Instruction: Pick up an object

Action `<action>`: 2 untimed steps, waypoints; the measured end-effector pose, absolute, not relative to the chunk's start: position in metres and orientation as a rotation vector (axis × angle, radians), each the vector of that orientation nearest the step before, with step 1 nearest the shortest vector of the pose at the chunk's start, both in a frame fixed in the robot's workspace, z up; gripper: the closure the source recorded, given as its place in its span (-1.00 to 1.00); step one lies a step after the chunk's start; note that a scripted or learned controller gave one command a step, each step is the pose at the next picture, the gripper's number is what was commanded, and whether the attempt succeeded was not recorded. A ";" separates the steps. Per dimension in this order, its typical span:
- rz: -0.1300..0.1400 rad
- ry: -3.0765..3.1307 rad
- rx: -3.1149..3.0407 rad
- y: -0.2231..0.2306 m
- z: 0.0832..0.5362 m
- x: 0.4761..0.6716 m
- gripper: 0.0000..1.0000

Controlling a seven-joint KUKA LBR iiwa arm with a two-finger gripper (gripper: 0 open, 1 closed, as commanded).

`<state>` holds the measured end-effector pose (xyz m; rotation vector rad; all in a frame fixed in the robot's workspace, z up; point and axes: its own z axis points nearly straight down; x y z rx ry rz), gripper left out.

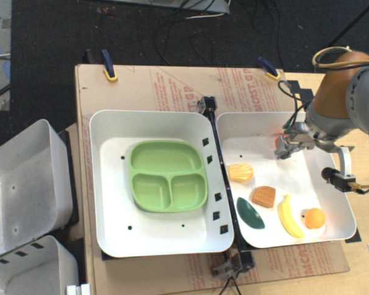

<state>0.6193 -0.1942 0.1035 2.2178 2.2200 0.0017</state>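
Above right bin (267,123); gripper (285,149), seemingly empty

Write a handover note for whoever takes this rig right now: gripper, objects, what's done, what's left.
Gripper: low over the right bin's far side, nothing visibly held.
Objects, all in the right bin: corn-like yellow piece, waffle, dark green piece, banana, orange.
Left bin: green divided plate.
Done: nothing picked.
Left: descend on one object, grasp, lift.
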 end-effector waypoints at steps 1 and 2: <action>0.005 2.219 2.215 -0.191 0.165 0.614 1.00; 0.006 2.222 2.211 -0.183 0.219 0.622 1.00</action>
